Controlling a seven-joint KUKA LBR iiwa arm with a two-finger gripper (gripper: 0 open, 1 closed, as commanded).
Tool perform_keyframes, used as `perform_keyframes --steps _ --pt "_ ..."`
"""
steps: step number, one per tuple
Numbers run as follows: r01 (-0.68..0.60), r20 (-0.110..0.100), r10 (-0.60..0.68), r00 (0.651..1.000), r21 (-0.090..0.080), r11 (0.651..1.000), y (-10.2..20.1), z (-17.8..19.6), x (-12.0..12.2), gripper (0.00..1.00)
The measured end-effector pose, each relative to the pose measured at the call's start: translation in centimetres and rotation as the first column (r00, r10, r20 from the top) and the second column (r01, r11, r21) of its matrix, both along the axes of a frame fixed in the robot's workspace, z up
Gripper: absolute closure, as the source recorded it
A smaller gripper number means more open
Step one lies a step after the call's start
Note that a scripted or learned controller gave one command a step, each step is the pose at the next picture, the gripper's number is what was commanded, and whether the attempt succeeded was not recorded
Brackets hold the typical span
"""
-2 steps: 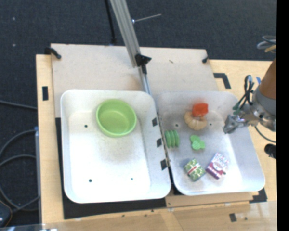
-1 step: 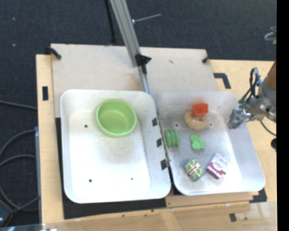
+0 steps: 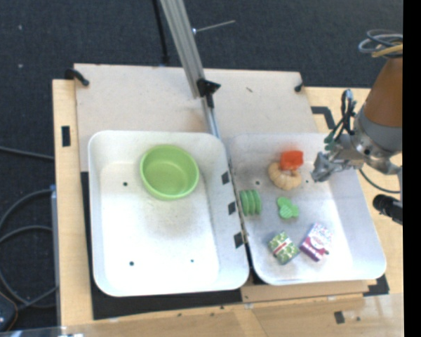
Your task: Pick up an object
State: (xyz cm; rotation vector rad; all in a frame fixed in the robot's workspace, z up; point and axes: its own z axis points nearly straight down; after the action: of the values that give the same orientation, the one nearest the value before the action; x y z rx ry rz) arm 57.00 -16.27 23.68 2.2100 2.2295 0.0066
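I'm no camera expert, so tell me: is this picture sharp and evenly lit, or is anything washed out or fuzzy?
Camera view: light is soft and even, shadows faint; the left bin looks bright with greyish smudging mid-floor, not glare. The green bowl reads clearly; the small wrapped items are too soft for print. The gripper is slightly blurred.

left bin: open floor, bowl at back | right bin: items clustered centre
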Motion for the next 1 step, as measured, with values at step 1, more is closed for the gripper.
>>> perform_keyframes --steps 1 --pt "0.000 -0.001 0.000 1.000 0.000 1.000 5.09 1.08 1.20 1.00"
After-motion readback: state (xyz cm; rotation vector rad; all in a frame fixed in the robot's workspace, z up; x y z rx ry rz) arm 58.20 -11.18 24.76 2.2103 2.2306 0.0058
